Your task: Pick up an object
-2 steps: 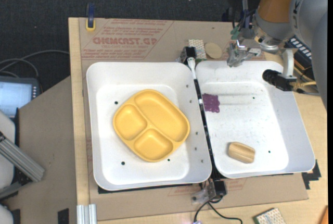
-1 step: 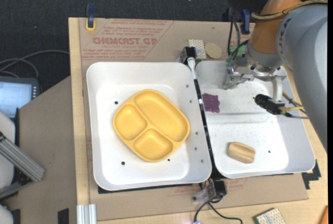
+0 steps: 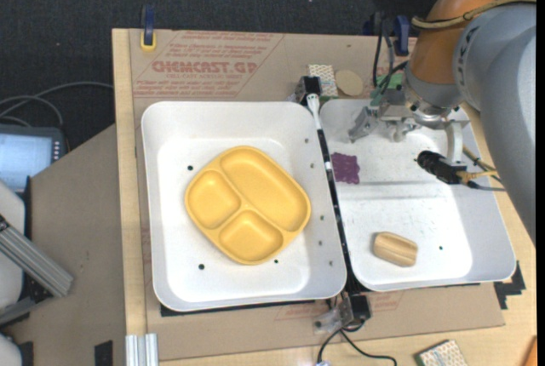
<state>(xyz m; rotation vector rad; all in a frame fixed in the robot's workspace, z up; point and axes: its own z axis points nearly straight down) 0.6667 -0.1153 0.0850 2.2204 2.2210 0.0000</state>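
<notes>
In the right bin (image 3: pixel 477 258), a small purple object (image 3: pixel 345 168) lies against the left wall. A tan, loaf-shaped block (image 3: pixel 394 248) rests near that bin's front. My gripper (image 3: pixel 381 124) hangs over the bin's back left corner, above and to the right of the purple object and apart from it. The grey arm with its orange band (image 3: pixel 443 32) comes in from the right. Nothing is visibly held.
The left bin (image 3: pixel 162 185) holds a yellow three-compartment plate (image 3: pixel 247 203). A black cable fitting (image 3: pixel 436 165) with orange wires hangs below the wrist over the right bin. A round tan disc (image 3: pixel 348 82) lies on the bench behind the bins.
</notes>
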